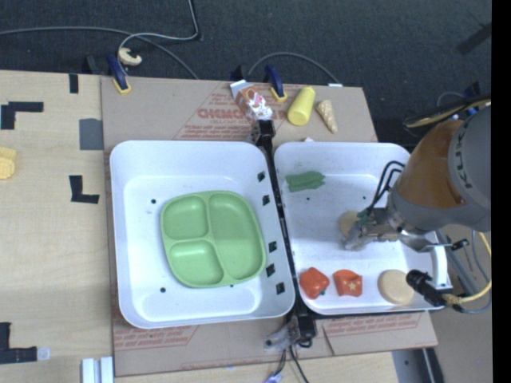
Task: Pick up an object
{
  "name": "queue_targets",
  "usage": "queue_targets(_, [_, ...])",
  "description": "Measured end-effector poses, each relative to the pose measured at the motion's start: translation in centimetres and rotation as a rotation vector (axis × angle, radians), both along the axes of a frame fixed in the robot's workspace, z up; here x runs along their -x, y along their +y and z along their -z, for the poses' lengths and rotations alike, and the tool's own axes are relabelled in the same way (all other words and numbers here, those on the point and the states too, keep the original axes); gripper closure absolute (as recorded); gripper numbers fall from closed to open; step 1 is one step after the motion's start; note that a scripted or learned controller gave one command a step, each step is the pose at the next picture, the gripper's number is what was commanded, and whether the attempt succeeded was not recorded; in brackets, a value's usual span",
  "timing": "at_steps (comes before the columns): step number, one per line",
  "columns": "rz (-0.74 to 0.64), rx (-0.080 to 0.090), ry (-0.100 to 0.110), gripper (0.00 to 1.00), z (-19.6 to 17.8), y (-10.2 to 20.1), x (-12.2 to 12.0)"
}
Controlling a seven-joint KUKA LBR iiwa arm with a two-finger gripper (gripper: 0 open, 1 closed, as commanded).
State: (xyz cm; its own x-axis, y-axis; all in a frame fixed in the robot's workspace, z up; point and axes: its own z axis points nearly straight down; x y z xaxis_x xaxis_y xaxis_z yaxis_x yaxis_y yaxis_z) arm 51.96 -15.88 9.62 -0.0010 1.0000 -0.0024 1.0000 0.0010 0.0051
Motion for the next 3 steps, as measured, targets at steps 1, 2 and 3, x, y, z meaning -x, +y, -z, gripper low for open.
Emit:
queue_targets(1, [0.000, 0.000, 0.000, 0.00, 0.0, 0.0, 0.0])
queue_targets(2, [-0.001, -0.001, 0.000, 0.00, 1.0, 3.3, -6.4])
queue_targets(3, [-0.002, -0.001, 0.003, 0.00, -8.9, 8.1, -14.8])
